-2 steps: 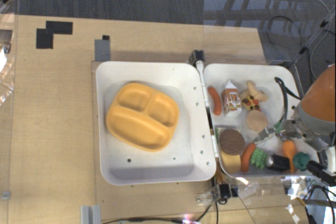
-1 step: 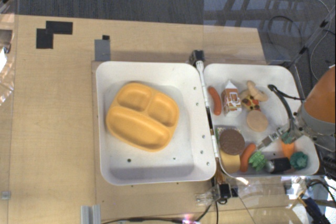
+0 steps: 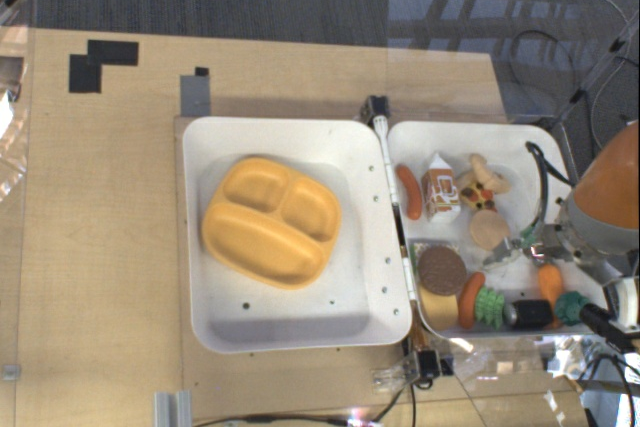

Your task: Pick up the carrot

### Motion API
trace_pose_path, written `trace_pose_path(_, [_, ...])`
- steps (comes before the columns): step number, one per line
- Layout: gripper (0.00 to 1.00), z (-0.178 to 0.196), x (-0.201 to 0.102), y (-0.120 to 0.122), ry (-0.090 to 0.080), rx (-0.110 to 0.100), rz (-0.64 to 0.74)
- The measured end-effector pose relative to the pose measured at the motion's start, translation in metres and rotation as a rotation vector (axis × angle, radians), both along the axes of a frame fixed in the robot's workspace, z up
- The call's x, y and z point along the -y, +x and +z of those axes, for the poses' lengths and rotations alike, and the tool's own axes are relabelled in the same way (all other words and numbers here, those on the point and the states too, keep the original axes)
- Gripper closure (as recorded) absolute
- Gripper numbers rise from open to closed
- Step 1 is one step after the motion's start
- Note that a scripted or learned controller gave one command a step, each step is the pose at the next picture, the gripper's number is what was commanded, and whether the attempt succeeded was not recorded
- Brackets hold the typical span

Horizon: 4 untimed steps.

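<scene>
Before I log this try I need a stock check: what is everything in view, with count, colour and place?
Bins: two, white, side by side on the bench.
Tray: one, yellow, three compartments, in the left bin.
Sausage: one, red-orange, right bin, by the left wall.
Carton: one, white and brown, right of the sausage.
Wooden toy: one, tan, right bin, far side.
Discs: one tan, one brown, mid right bin.
Carrots: two, orange with green tops, right bin near side, one, one by the tool.
Arm: one, grey with orange band, at right.
Tool: one, over the right bin.
</scene>
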<state>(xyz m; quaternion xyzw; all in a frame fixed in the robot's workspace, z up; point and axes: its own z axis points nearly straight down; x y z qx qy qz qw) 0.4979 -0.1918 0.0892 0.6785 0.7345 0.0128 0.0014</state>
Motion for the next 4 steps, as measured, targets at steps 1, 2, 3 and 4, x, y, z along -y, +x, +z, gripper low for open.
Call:
trace_pose_path(1, [0.00, 0.000, 0.005, -0.004, -0.005, -0.007, 0.179])
trace_pose_path(2, [0.00, 0.001, -0.003, -0.004, -0.033, 0.005, 0.529])
trace_pose_path(3, [0.00, 0.001, -0.003, -0.004, -0.033, 0.005, 0.528])
trace_pose_path(4, [1.00, 0.013, -0.004, 0.000, -0.034, 0.012, 0.531])
